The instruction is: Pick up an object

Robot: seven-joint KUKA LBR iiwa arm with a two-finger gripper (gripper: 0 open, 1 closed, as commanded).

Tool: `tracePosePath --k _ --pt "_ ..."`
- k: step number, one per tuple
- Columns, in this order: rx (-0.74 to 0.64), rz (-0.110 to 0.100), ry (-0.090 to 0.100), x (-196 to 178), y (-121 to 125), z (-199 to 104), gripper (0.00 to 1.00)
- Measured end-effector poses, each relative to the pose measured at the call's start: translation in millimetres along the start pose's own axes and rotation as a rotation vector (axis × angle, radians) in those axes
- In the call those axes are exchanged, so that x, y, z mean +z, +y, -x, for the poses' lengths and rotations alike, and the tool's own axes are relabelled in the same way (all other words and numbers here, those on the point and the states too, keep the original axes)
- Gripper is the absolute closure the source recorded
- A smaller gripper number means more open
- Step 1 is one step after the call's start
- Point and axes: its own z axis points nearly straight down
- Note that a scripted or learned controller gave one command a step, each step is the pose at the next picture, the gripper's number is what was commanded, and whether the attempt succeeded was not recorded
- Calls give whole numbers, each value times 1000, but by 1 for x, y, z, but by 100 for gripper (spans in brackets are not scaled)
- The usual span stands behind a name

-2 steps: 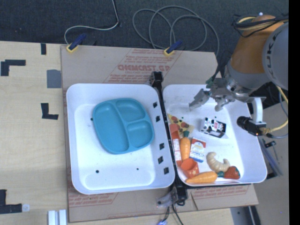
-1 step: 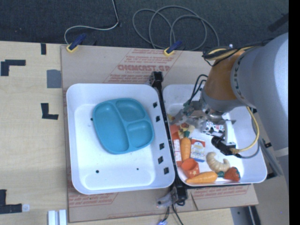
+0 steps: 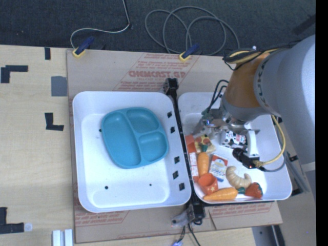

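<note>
Jaws hidden – grip state cannot be told; gripper (image 3: 212,131) at centre-right crowds toy food (image 3: 204,163) – may snag neighbours

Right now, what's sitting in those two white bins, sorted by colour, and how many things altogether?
Blue: 1, a divided plate in the left bin.
Orange: 3, two carrots and a small cup, in the right bin.
Red: 1, a strawberry.
Beige: 1, a curved piece.
White-and-red: 1, a packet.
Total: 7 clearly visible; others near the hand are unclear.

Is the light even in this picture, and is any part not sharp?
In the camera view the light is soft and even; the white bins look bright; the blue tray is sharp; the small toys under the arm are harder to read.
</note>
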Motion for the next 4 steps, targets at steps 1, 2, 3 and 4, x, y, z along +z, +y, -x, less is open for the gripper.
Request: tracePosePath --k 1,2,3,4 --pt "1 2 -1 -88 -19 -2 100" --pt "1 1 0 -87 -20 -2 0" --pt "1 -3 0 -7 -19 1 0" --pt "0 4 -2 -71 63 30 0"
